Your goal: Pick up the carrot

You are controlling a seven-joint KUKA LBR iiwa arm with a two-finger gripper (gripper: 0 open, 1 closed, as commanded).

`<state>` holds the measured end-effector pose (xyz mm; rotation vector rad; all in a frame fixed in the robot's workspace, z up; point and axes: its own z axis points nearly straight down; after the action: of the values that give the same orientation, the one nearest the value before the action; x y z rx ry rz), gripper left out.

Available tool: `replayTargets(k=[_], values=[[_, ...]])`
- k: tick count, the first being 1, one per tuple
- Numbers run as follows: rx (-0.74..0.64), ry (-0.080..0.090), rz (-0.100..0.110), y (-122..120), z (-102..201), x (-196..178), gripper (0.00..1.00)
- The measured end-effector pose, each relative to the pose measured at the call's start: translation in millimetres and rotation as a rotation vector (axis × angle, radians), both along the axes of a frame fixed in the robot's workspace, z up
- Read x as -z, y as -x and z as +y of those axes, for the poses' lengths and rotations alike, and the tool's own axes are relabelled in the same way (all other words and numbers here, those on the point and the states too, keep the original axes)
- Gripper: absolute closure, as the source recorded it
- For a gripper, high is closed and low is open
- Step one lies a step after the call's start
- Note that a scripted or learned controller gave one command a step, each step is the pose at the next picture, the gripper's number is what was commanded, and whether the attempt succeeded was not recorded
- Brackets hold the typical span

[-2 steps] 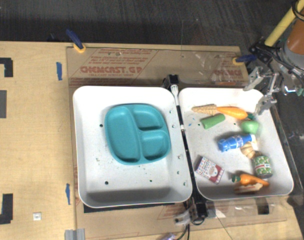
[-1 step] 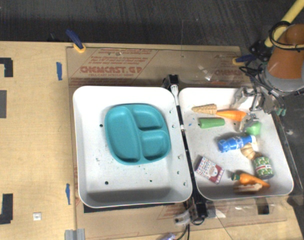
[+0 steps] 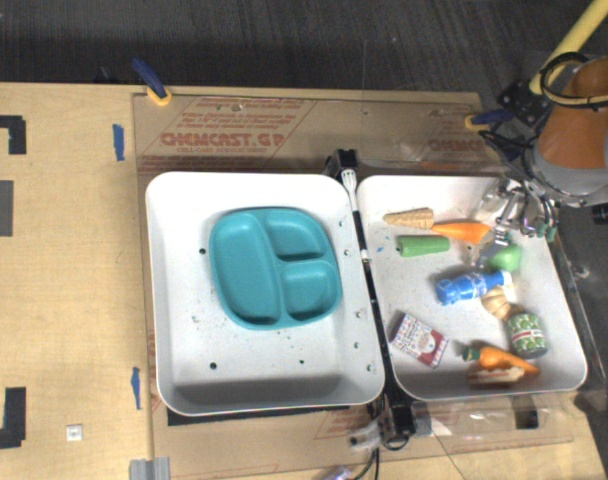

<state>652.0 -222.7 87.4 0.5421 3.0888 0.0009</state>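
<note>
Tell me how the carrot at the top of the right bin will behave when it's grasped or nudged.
The carrot looks like a smooth moulded toy, so it is probably stiff and light. Its rounded, tapering body may roll or pivot if nudged. A glossy surface could slip under a grip near the narrow end. The green piece lies right beside it and may get bumped.

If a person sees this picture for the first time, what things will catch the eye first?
Probably the teal divided plate, alone in the middle of the left bin. Next, the crowded right bin, where an orange carrot lies near the far side beside a green piece. The arm's tool hangs over that bin's far right corner, close to the carrot's end.
</note>
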Motion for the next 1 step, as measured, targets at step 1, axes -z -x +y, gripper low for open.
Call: replayTargets(k=[1], values=[[0.204,-0.001,0.002,-3.9,45.4,-1.0,0.0]])
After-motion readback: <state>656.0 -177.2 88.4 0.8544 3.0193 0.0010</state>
